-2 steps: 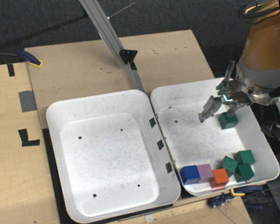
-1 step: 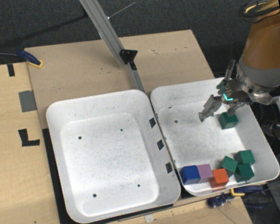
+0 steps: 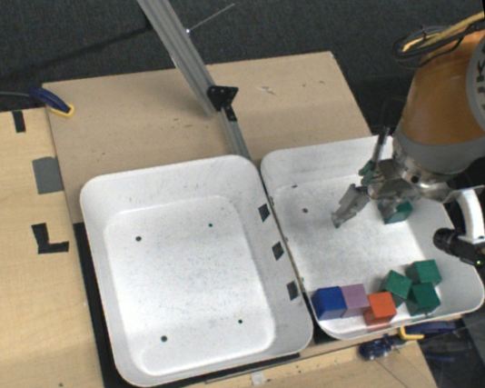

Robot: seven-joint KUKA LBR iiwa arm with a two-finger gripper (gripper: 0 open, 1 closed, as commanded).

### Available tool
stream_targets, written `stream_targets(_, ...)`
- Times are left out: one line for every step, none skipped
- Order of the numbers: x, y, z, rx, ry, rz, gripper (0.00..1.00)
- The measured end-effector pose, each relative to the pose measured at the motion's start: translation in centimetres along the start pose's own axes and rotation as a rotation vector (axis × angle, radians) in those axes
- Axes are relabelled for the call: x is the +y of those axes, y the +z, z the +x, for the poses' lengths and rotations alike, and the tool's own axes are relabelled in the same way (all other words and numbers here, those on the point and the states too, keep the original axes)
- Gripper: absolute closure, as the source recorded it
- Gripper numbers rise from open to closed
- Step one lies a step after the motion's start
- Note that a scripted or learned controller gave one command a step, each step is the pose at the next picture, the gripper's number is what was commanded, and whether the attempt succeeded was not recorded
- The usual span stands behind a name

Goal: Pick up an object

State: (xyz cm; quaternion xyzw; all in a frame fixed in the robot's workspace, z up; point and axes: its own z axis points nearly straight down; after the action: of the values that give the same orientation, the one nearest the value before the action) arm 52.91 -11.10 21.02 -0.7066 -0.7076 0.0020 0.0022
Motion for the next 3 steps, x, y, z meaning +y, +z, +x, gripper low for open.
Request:
stream_targets(0.4,4.5,0.3,0.000,0.000,0.001,0.00)
stream_targets(0.4,9.0,0.0,0.000,0.001,0.001,0.00)
stream_targets(0.5,7.8,0.1,0.001,0.000,-0.002,1.00)
